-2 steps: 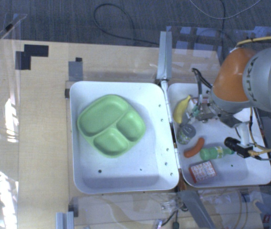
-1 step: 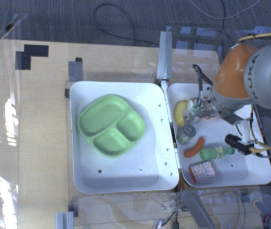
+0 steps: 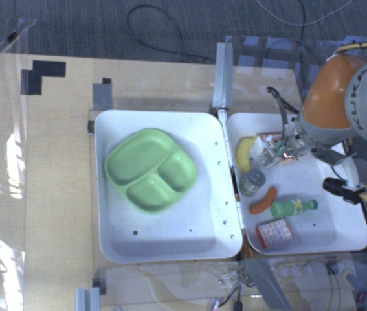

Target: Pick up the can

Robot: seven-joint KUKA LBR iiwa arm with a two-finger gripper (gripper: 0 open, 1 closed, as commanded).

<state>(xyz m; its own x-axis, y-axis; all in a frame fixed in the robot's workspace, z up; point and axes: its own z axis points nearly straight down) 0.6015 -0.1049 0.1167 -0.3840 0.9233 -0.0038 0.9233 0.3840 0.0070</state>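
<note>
Nearest me in the right bin (image 3: 348, 238), the can (image 3: 252, 181) lies by the left wall, unlifted. Farther back my tool (image 3: 280, 149) hovers over clutter; I cannot tell its grip. Grasp remains.

Hand (image 3: 279, 153) over right bin (image 3: 338, 229), near can (image 3: 253, 181).

Grey can (image 3: 252, 181), at right bin's left wall, pose unclear

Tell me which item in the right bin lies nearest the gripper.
The yellow banana-like item, just left of the gripper. The can, sausage and green bottle lie lower down.
</note>
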